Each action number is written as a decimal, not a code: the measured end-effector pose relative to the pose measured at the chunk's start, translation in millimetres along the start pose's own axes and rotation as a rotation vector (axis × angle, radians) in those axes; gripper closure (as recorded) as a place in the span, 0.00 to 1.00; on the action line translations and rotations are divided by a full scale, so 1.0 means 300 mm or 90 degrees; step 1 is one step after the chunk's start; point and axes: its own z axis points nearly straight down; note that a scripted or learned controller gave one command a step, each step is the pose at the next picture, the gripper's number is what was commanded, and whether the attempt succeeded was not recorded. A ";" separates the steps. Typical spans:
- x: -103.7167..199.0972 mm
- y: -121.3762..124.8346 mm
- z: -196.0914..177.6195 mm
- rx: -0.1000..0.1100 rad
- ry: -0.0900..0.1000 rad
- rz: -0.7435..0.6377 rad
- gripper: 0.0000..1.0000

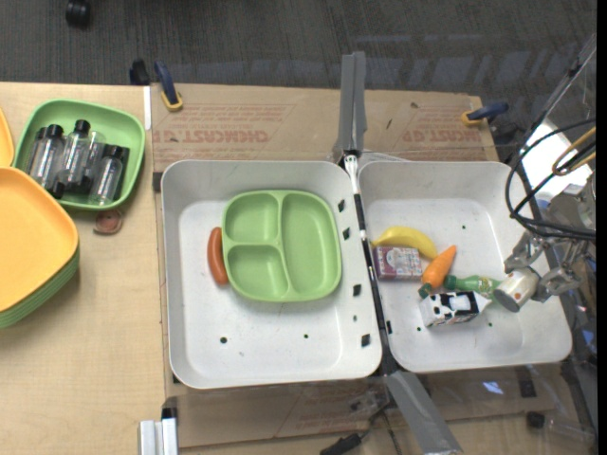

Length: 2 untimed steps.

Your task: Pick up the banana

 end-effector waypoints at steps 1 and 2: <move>0.057 0.030 -0.023 -0.001 0.000 -0.122 1.00; 0.071 0.039 0.023 -0.001 0.000 -0.262 1.00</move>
